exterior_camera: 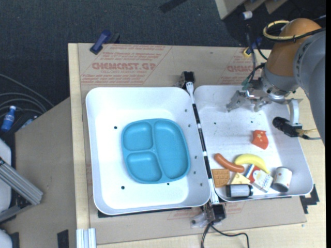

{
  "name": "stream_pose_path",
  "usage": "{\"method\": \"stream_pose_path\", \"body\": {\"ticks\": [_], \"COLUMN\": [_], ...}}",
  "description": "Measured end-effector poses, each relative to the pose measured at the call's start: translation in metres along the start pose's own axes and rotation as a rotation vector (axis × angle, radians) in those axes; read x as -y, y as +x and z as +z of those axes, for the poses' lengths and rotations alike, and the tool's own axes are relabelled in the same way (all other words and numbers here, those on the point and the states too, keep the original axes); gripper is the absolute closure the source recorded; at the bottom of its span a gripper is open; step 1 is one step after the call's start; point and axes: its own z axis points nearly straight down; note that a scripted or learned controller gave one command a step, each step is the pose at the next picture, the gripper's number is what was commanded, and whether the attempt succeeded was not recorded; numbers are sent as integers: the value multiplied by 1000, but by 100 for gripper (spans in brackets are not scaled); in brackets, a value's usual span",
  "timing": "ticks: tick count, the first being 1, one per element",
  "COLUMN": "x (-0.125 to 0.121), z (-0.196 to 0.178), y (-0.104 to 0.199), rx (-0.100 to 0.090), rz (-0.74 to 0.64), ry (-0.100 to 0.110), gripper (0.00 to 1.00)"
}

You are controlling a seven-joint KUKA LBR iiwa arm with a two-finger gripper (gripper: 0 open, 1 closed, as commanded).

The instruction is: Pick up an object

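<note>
white right bin (289,138): end effector (248,100) open nr back edge.

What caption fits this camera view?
Robot arm's gripper hovers in the right bin, far from the toy food pile.

Grey arm (310,56) enters from the right, orange band (287,48) just above the wrist. Wrist bent down over the far end of the right bin (302,164). Gripper (247,101) hangs low above that bin's far-left floor area, fingers (232,103) splayed apart, nothing between them. Fingertips near bin floor; contact unclear.
</note>
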Motion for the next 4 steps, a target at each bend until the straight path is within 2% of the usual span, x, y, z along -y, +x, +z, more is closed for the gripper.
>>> {"method": "stream_pose_path", "body": {"ticks": [1,2,3,4], "x": [0,0,-1,-1], "z": [-11,-10,-21,-21], "y": [-1,-1,0,0], "rx": [2,2,3,2], "rz": [0,0,-1,-1], "ry": [-2,-1,-4,-3], "gripper": [100,0,100,0]}}
